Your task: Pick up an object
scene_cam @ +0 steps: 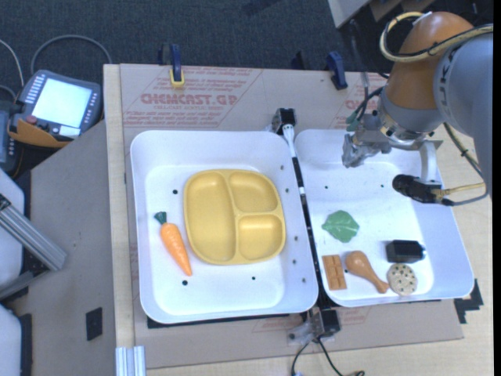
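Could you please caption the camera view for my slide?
Gripper hovers over right bin; carrot lies beside yellow tray.

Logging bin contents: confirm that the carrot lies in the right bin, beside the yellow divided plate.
Wrong bin. The camera view shows the carrot in the left bin, beside the yellow divided plate.

A robotics laboratory is shown. A board [235, 92] printed with a trade name is fastened to the bench by blue clamps [175, 61]; two white bins [149, 233] are set on it. A teach pendant [59, 104] with a lit screen and loose cables [47, 49] are seen at the left, and carpeted floor [156, 6] lies behind.
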Tool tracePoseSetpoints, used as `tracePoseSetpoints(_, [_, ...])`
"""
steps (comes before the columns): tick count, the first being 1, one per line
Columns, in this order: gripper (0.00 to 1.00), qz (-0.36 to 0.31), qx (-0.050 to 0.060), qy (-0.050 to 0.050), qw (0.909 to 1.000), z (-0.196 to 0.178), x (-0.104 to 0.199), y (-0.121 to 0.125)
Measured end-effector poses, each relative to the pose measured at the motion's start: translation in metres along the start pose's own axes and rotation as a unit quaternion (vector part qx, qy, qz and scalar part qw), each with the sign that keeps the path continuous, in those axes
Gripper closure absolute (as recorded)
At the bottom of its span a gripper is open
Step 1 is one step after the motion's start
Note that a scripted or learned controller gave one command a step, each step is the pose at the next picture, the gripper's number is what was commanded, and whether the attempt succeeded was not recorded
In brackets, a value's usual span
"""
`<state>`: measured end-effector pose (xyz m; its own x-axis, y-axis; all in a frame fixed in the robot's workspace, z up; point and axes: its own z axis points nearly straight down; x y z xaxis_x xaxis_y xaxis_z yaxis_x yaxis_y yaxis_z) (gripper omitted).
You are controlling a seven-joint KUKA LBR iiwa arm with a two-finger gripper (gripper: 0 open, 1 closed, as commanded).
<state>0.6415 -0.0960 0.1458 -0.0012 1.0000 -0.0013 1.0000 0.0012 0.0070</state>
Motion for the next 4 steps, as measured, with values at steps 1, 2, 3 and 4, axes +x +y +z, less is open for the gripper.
tracePoseSetpoints(1, [1.00,0.000,0.000,0.000,1.0000,-0.048,-0.006,0.008])
tracePoseSetpoints(2, [1.00,0.000,-0.001,0.000,1.0000,-0.097,-0.006,0.010])
tracePoseSetpoints(3, [1.00,-0.002,0.001,0.001,1.0000,-0.103,0.049,0.011])
tracePoseSetpoints(4, [1.00,-0.003,0.003,0.002,1.0000,-0.108,0.105,0.008])
